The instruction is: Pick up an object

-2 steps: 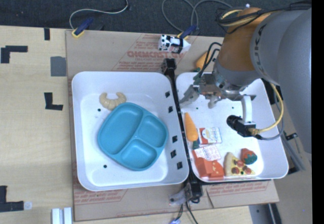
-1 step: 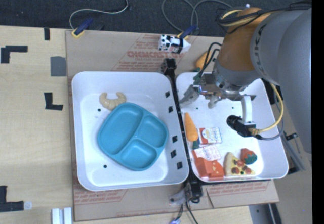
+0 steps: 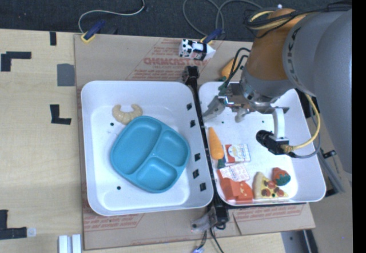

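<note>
A grey KUKA arm with an orange wrist band is reaching in over the right-hand shallow white bin [image 3: 309, 186], its two-finger gripper [image 3: 227, 108] hanging above the bin's upper left corner with the fingers spread wide and nothing between them. Just below the gripper an orange toy carrot [image 3: 215, 143] is lying along the bin's left wall, apart from the fingertips. Nearer the front edge, a small white-and-red printed packet [image 3: 237, 153], a flat red-and-white carton [image 3: 235, 182], a toy pizza slice [image 3: 265, 186] and a red toy strawberry [image 3: 281, 177] are crowding together. The left-hand white bin [image 3: 91, 109] is holding a blue divided plastic plate [image 3: 150, 153] and a tan toy croissant [image 3: 126, 112]. By the look of it the arm is in its approach, with no grasp made; the carrot seems the nearest candidate. The next move is likely calling for a short shift toward it, a descent, and a closing across its narrow body without catching the bin wall.
</note>
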`<state>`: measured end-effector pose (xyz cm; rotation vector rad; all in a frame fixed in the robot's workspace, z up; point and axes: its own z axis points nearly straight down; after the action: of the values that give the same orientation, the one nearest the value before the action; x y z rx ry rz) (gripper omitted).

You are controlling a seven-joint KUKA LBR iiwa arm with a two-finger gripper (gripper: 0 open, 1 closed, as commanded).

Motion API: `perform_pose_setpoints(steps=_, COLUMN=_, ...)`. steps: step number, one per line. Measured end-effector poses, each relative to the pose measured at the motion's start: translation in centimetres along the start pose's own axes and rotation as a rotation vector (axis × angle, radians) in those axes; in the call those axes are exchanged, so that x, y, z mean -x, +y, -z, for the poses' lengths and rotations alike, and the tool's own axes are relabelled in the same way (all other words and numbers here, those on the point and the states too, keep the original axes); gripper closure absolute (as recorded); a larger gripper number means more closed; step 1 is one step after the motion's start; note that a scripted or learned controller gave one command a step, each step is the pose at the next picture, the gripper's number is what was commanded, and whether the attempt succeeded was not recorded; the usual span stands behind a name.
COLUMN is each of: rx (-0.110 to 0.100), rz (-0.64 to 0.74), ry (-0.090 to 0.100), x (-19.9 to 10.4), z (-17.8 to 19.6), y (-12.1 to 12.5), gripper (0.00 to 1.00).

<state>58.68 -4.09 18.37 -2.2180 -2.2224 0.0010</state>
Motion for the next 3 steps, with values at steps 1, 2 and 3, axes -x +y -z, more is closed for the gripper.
perform_pose_setpoints(steps=1, rx=0.000, rz=0.000, ry=0.000, x=0.00, z=0.00, y=0.00, gripper=0.00)
perform_pose_setpoints(steps=2, rx=0.000, rz=0.000, ry=0.000, x=0.00, z=0.00, y=0.00, gripper=0.00)
perform_pose_setpoints(steps=3, rx=0.000, rz=0.000, ry=0.000, x=0.00, z=0.00, y=0.00, gripper=0.00)
